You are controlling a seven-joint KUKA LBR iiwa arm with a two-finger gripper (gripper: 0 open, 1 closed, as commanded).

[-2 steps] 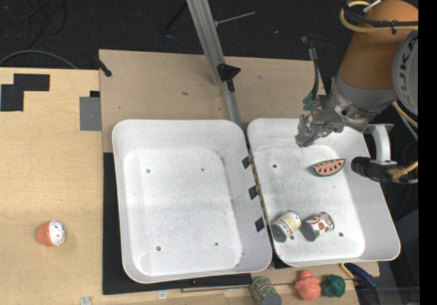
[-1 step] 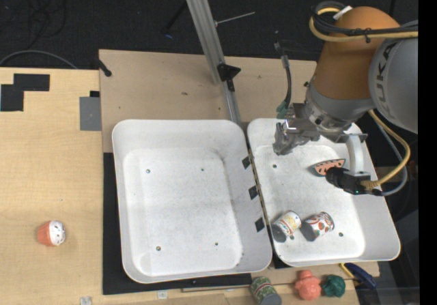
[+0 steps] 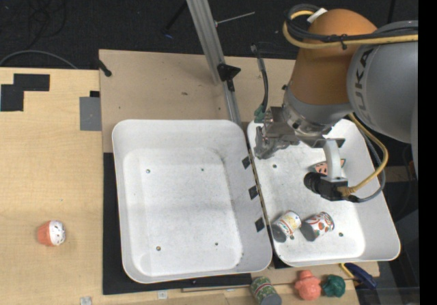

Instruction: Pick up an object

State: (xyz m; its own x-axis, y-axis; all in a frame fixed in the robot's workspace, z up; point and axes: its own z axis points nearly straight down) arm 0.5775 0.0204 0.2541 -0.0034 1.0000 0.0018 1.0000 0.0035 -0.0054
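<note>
My gripper hung at the right bin's left edge, aperture indeterminate; approaching the cans required centring first.

Two cans lie in the right bin, near its front. The left bin sits beside it.

Both white bins look like smooth plastic, faintly speckled and matt. The surface shows pale wood grain, and the slanted rail looks like ribbed bare metal. The arm has a smooth grey shell and a glossy orange band.
</note>
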